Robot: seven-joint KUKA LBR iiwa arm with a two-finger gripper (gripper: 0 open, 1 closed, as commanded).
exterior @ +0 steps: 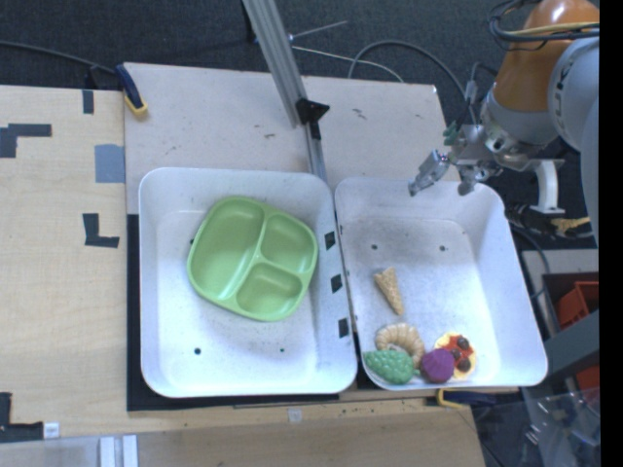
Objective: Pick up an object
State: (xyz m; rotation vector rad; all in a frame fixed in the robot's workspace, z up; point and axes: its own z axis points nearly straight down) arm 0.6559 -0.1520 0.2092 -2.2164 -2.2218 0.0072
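- Pincer first: my two-finger metal gripper (pixel 444 182) hangs over the far rim of the right-hand bin, at about 12 o'clock of that bin. Its two fingers stand spread apart with nothing between them.
- My grey arm with the orange band (pixel 541 37) reaches in from 3 o'clock and fills the upper right corner.
- Beneath everything lies the pale wooden bench top (pixel 58 261), with some dark tape marks at 9 o'clock.
- On it the shallow white plastic left bin (pixel 165 348) sits touching the shallow white plastic right bin (pixel 506 290) along one long edge.
- A light green plastic plate with three compartments (pixel 253 258) lies in the left bin, slightly tilted, toward 12 o'clock of the bin's centre.
- A slanted grey metal rail (pixel 273 37) runs from 12 o'clock down to the seam between the bins.
- The small things I could take all lie in the right bin, well apart from my gripper.
- A tan ridged toy croissant (pixel 400 337) lies at 6 o'clock of the right bin.
- Just below it, touching it, sits a green bumpy toy vegetable (pixel 389 365) against the near rim.
- A tan cone-shaped toy (pixel 389 288) lies alone near the bin's middle, pointing toward 6 o'clock.
- A round purple toy fruit (pixel 437 365) sits just beside the green one, at 3 o'clock of it.
- A small yellow and red toy piece (pixel 458 349) touches the purple fruit at 2 o'clock of it.
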